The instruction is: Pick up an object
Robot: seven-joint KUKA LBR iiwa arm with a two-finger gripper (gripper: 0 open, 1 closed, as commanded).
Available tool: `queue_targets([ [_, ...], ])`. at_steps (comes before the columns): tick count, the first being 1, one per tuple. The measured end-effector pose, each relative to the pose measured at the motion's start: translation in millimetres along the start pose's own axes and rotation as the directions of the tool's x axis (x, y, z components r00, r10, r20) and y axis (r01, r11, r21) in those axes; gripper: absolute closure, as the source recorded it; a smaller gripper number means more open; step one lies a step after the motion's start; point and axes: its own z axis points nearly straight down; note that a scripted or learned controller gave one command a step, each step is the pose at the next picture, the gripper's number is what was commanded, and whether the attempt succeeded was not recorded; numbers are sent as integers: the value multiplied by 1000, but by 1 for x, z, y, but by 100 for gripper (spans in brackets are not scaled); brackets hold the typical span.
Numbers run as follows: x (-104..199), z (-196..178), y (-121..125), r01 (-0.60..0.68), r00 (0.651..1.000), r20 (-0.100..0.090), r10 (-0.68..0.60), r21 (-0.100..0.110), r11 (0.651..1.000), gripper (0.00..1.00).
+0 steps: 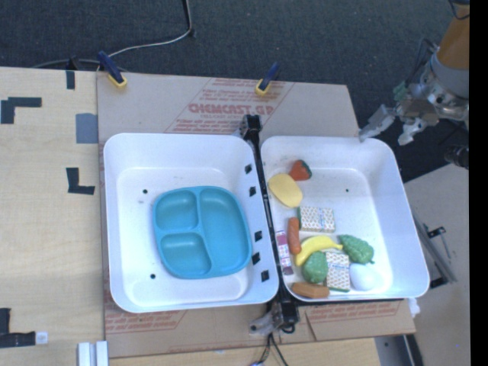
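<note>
My gripper [386, 130] hangs above the far right corner of the right bin [381, 158], its two grey fingers spread open with nothing between them. Below it in that bin lie several toy foods: a red and green fruit [300, 170], a yellow lemon [285, 191], a patterned cracker block [316, 219], a banana [319, 245], a broccoli [356, 248], a white egg [364, 277] and a carrot [310, 289]. The nearest of them, the red fruit, sits well to the gripper's left and nearer the camera.
The left bin [122, 166] holds a blue divided plate [202, 231]. A black divider [259, 204] runs between the bins. Cardboard [221, 105] lies under both, with two clamps [113, 69] at its far edge. A cable [183, 14] crosses the dark floor.
</note>
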Motion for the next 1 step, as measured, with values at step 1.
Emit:
queue_targets([
  [1,104,172,-2,2,1000,-2,-2,1,1000,0],
])
